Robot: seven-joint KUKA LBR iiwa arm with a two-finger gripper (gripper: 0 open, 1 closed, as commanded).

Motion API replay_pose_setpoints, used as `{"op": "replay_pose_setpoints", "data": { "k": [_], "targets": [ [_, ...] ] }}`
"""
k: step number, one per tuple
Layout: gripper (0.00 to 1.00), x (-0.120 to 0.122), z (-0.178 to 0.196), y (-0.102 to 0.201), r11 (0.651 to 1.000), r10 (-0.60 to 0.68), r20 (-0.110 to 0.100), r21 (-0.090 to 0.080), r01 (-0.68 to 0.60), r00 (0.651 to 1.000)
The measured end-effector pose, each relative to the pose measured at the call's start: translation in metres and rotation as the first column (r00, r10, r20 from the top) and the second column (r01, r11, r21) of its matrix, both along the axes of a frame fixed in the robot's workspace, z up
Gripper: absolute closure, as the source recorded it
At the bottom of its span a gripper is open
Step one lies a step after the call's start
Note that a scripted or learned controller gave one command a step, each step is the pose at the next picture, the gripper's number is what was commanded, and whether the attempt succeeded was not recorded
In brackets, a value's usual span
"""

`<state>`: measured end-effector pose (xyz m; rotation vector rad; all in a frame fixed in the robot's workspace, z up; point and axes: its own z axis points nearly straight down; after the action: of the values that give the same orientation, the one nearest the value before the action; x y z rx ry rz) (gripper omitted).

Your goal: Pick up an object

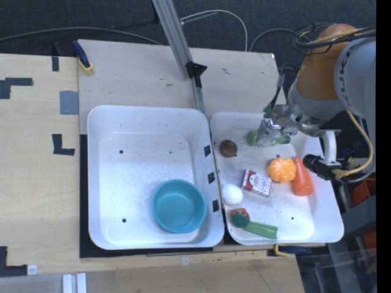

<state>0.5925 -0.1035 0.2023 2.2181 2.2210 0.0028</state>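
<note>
Your claw (270,133) hangs low over the far part of the right bin (324,224), right at a small green object (252,138) that pokes out on both sides of it. You cannot tell from this slanted view whether the claw is spread or closed, nor whether the green piece sits between its tips or merely beside them, so treat the grasp as unproven.

To do this step well, I judge you should confirm the claw is centred over the green piece, close fully, and lift straight up. Lift slowly enough to see whether the piece rises with it. The bin's far wall is near, so keep clear of it.

Going from largest to smallest, you have two white bins: the left bin (104,127) and the right one. One blue bowl (178,206) sits in the near right corner of the left bin.

In the right bin you have:
- one green stalk with a red and green head (252,224) near the front
- one orange-red carrot-like piece (302,179) at the right
- one orange round fruit (281,170) touching it
- one red and white carton (256,182)
- one white egg (232,194)
- one brown round thing (228,148)
</note>
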Motion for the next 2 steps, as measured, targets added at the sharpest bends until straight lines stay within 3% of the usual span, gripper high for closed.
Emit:
{"op": "replay_pose_setpoints", "data": {
  "k": [1, 2],
  "targets": [
    [1.0, 0.004, 0.044, -0.003, 1.0, 0.0, 0.0, 0.0, 0.0, 1.0],
    [1.0, -0.008, 0.035, 0.058, 1.0, 0.005, -0.005, 0.002, -0.005, 1.0]
  ]
}}
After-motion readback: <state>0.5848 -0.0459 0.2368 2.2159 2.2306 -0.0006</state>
